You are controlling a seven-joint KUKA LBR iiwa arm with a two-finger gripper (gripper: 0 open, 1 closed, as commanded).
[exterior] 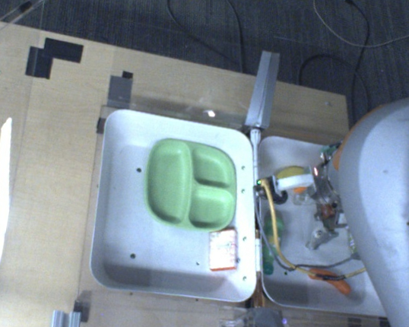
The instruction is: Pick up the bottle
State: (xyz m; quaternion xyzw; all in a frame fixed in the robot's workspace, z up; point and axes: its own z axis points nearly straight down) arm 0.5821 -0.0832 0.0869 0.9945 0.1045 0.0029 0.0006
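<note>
Gripper low in right bin, grip state can't tell; bottle just left/above it, lying down.

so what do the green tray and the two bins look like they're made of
Green divided tray: probably molded plastic, matte, with soft rounded compartment edges and even colour. Left bin and right bin: likely white plastic, smooth with a slight sheen, rounded corners; painted metal can't be ruled out.
</note>
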